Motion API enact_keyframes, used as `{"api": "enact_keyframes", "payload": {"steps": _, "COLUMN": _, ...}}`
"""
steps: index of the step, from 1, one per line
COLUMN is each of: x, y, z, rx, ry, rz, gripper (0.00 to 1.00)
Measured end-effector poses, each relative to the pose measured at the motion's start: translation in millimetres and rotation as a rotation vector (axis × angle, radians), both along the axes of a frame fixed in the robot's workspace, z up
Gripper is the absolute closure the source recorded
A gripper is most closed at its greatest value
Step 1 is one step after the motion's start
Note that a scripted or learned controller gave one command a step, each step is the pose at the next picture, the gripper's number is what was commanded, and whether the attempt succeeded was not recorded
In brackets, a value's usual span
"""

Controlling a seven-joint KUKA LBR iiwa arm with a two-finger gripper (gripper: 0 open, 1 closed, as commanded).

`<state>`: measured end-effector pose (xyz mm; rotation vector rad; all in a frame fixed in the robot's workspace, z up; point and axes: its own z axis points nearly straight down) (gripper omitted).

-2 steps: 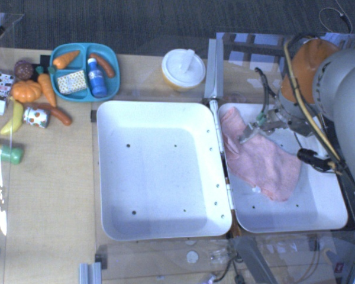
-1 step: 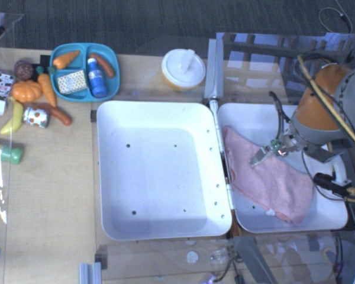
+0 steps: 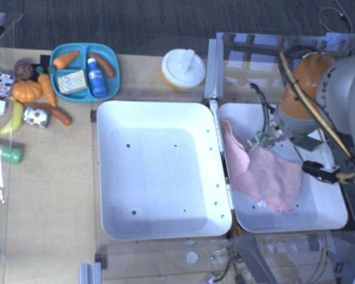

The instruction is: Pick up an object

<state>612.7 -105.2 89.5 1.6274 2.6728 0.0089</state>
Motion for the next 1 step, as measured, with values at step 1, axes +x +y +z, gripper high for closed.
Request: {"api": "enact_keyframes", "payload": {"steps": 1, "x": -41.5, "y": -19.2, "z": 0.5, "rx": 0.002, "ry": 0.000, "rz": -0.173, "gripper": 0.00}}
